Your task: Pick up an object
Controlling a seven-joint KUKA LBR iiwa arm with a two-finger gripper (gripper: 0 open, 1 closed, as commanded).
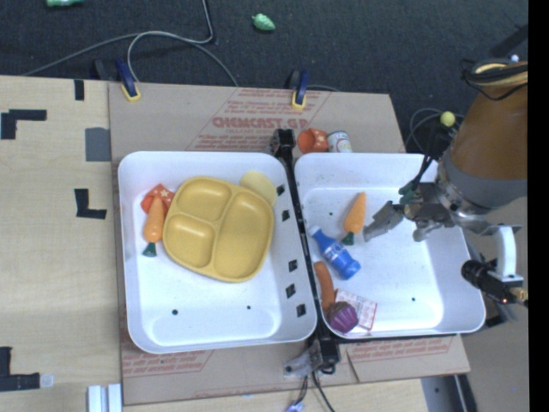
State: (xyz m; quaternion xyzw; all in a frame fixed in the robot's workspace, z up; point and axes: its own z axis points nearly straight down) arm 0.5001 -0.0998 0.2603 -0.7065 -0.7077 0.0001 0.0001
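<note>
My gripper [401,221] over right bin [446,316], toward its right edge, fingers spread open, nothing between them. Orange carrot [355,213] lies just left of my fingertips, near bin's far edge, not touched. Blue bottle [336,255] near bin's left edge, beside carrot. Sausage [324,283] along left edge; purple piece [343,317] on wrapper in near left corner. Left bin [206,329] holds yellow divided plate [218,228], second carrot [153,224] along its left edge.
</note>
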